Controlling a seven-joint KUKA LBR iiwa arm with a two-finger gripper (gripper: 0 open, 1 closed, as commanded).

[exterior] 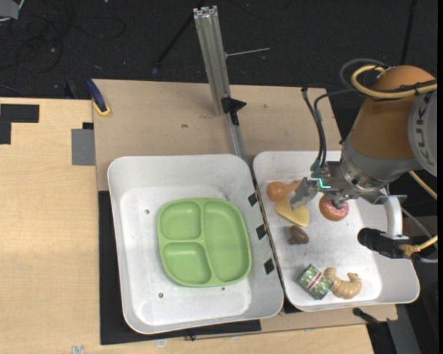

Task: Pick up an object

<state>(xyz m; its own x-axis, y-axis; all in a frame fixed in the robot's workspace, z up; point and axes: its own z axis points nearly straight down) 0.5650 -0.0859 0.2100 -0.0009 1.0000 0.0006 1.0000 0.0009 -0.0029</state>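
Observation:
My gripper [321,198] hangs low over the right bin [399,271], near its back left part, and looks open with nothing between its fingers. Just below it on the right lies a red-orange round item [334,210]. A yellow wedge [294,214] lies just below its left finger [304,192], and an orange piece [279,191] sits further left by the bin wall. A small brown lump [299,235] rests in front of the wedge. Near the front edge lie a green can [312,281] and a tan croissant-shaped item [345,285].
The left bin [133,190] holds a green three-compartment plate [204,242]. A metal post [214,57] rises behind the bins. Black clips [260,231] sit along the gap between the bins. A black cable piece [380,242] hangs off the arm over the right bin.

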